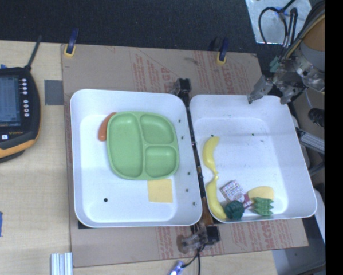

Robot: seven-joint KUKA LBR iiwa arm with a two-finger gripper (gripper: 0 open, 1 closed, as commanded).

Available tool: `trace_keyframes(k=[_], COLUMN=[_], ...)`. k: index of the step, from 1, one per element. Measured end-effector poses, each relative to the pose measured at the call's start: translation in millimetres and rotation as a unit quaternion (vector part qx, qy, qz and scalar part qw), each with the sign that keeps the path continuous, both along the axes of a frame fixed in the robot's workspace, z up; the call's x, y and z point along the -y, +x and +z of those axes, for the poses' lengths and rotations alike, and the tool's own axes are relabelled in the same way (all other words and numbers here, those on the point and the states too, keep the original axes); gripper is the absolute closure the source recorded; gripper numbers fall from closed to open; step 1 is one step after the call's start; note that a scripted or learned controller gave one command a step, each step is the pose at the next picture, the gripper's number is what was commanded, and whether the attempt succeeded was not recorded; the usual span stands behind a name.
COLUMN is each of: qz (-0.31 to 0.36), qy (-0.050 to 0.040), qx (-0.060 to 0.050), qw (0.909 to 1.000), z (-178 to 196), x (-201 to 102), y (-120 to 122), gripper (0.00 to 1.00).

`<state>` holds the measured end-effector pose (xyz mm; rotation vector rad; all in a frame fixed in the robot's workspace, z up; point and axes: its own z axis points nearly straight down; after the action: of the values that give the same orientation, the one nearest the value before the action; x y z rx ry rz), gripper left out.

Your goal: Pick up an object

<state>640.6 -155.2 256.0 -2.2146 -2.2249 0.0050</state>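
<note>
The right bin [286,130] holds a long yellow banana [211,173] along its left wall. A small printed packet [231,189], a dark green toy [235,210], a yellow piece [263,193] and a light green piece [263,207] cluster in its near corner. In the left bin [85,153] lie a green divided plate [142,145], an orange-red sausage [103,128] tucked at the plate's left edge, and a flat yellow square [160,191]. My gripper [268,99] hovers over the right bin's far right corner, open, with nothing between its fingers.
A tablet-like pendant with an orange rim [8,113] lies on the bench at the left. Blue clamps [71,42] [221,50] pin the cardboard sheet under the bins at its far edge. Cables [277,19] hang near the arm at the top right.
</note>
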Motion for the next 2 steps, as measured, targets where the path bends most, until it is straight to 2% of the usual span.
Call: trace_keyframes(k=[1, 2], qz=[0.001, 0.002], qy=[0.0000, -0.0004], qx=[-0.002, -0.001], qw=[1.0000, 1.0000], z=[-106, -64], x=[-46, -95], y=[15, -20], gripper=[0.00, 0.00])
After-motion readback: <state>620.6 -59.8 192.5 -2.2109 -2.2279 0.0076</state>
